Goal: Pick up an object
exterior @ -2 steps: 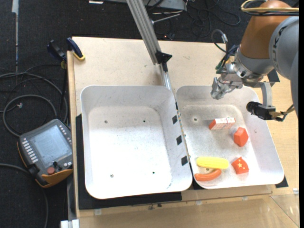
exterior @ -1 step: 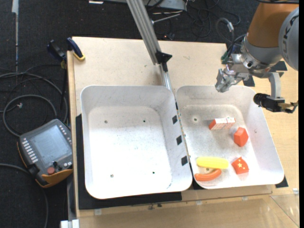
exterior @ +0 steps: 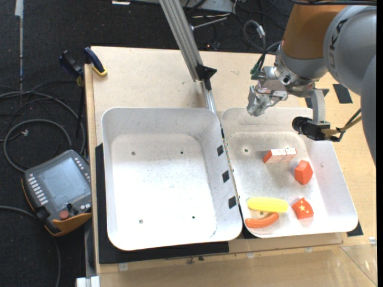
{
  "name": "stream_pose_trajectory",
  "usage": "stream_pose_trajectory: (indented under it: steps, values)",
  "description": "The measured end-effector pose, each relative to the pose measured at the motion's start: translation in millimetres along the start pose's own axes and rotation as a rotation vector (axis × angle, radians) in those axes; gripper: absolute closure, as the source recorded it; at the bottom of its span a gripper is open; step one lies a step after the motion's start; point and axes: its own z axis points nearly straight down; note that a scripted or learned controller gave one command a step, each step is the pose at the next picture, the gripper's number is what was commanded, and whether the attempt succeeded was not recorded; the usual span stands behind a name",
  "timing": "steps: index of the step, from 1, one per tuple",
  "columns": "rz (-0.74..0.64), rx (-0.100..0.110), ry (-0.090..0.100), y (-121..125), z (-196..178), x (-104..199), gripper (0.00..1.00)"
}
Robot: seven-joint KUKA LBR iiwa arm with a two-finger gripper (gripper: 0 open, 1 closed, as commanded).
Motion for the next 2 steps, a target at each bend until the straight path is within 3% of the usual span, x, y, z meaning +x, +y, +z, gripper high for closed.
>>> stream_pose_trajectory:
  steps: [2]
  values:
    - [0.000,0.003,-0.001,9,21,116,1.00]
